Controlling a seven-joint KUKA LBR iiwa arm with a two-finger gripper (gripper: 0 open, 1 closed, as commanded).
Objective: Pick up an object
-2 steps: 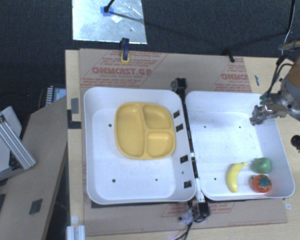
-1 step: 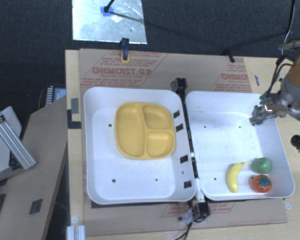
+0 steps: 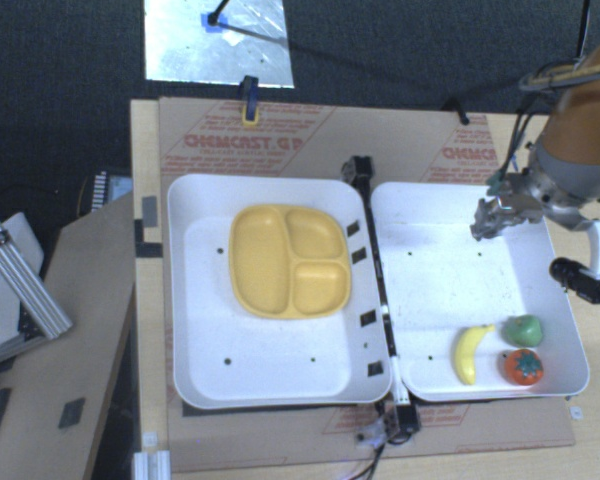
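Three small toy foods lie in the right bin [image 3: 420,218], and none is between the jaws; the gripper [image 3: 488,218] hangs over the far part of that bin, near its right wall, with nothing seen in its grasp, and whether the jaws stand open or closed I cannot tell at this size; below and toward the near right corner, well apart from the gripper, lie the candidates: a yellow banana [image 3: 469,352], curved, lying flat with its length running roughly toward the near rim; just beside it to the right a green rounded piece [image 3: 523,330], perhaps a pepper or apple, and a red-orange tomato-like piece [image 3: 523,367], the two close together or touching and both near the bin's right wall; all three look like hollow plastic play food, so I would judge them light, stiff and rather smooth, apt to skid or roll on the slick white floor if nudged off-centre, though hardly fragile; the banana seems the easiest take, since it stands clear on its left side and offers a narrow middle to close across its width; the round pieces would want a grip across the widest girth, and their crowding against each other and the wall leaves little room; in the left bin [image 3: 200,268] a yellow divided plate [image 3: 288,261] lies flat, wide and shallow, a poor thing to pinch; both bins rest on the bench [image 3: 280,133].
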